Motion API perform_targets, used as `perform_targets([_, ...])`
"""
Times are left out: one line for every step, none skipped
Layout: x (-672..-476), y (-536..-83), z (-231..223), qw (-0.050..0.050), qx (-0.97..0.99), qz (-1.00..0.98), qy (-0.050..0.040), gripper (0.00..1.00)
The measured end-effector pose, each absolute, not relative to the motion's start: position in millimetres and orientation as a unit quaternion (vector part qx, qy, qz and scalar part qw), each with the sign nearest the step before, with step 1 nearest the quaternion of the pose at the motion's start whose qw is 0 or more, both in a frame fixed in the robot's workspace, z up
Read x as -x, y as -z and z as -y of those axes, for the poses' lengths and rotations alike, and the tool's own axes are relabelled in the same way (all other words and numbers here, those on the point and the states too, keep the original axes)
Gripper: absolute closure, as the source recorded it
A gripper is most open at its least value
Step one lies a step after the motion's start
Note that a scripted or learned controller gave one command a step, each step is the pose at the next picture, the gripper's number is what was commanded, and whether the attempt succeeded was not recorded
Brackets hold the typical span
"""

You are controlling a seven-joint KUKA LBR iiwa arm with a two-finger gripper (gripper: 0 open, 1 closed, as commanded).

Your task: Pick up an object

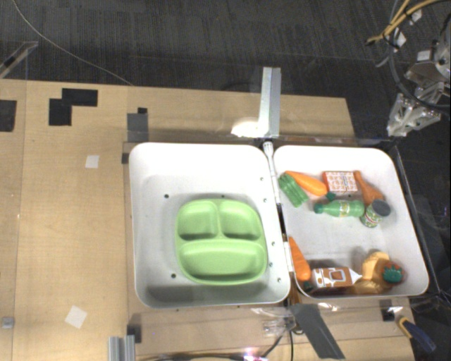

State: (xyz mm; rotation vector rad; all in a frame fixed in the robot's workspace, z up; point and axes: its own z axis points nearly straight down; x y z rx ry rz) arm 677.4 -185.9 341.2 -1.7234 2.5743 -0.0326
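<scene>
Two bins sit side by side on the tabletop (63,233), touching along their inner edges. The left bin (151,211) holds one sectioned tray (221,241), lying near its centre. The right bin (402,190) holds small items in two clusters: one along the far side (338,194), one along the near edge (352,275). The gripper (412,113) is beyond the right bin's far right corner.

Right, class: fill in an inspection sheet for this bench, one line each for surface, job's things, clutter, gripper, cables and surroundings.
Surface: wooden bench bearing left bin and right bin.
Job's things: right bin holds toy foods, among them an orange carrot, green bottle and brown carton.
Clutter: green divided tray in left bin.
Gripper: gripper beyond right bin's far corner, above the floor.
Cables: yellow bundle top right.
Surroundings: dark floor.
</scene>
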Motion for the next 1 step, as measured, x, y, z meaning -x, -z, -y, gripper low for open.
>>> perform_targets([-670.8,-301.8,137.6,0.005,0.531,-0.848,0.0010,1.00])
